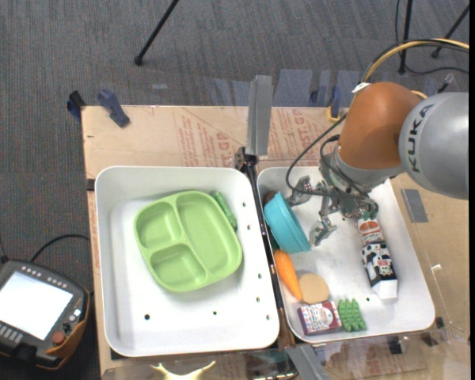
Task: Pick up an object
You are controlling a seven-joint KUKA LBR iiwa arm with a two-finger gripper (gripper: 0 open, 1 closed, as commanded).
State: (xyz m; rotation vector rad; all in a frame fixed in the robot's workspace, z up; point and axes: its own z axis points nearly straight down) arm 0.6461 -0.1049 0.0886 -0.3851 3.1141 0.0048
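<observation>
On the far left, on the floor, you see a handheld control pendant with a pale screen. Next comes the left bin, and in it lies a green divided plate with three sections, set at a slant; a small green piece peeks from under its upper right edge.

Between the two bins a grey upright post rises at the far side.

In the right bin the things lie close together. A teal bowl leans on its side against the bin's left wall. Below it an orange carrot points toward the near edge, and just beside the carrot sits a round tan piece. At the near edge you find a small purple-red packet and, touching it, a green studded block. Further right a milk carton with cow spots lies flat.

The gripper hangs over the upper part of this bin — its fingers are spread and pinch nothing. It is just right of the teal bowl, near the carton's top end.
</observation>
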